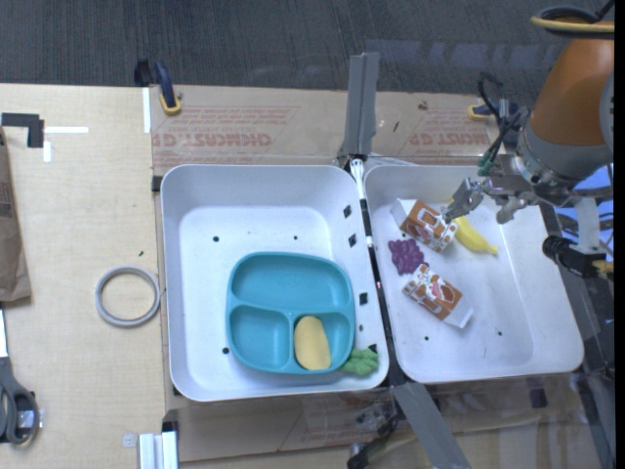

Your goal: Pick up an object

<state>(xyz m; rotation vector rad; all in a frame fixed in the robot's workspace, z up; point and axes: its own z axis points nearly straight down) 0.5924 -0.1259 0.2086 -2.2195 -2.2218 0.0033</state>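
Jaws (483, 197) open above two snack packets (431, 226), one banana (475, 237), one grape bunch (405, 254).

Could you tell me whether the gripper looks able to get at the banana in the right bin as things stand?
Probably yes. The gripper hangs just above the banana in the right bin, and nothing covers the fruit. A snack packet lies against its left side, which could crowd one finger.

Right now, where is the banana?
The banana lies in the right bin, near its far edge, just right of the upper snack packet and directly beneath the gripper.
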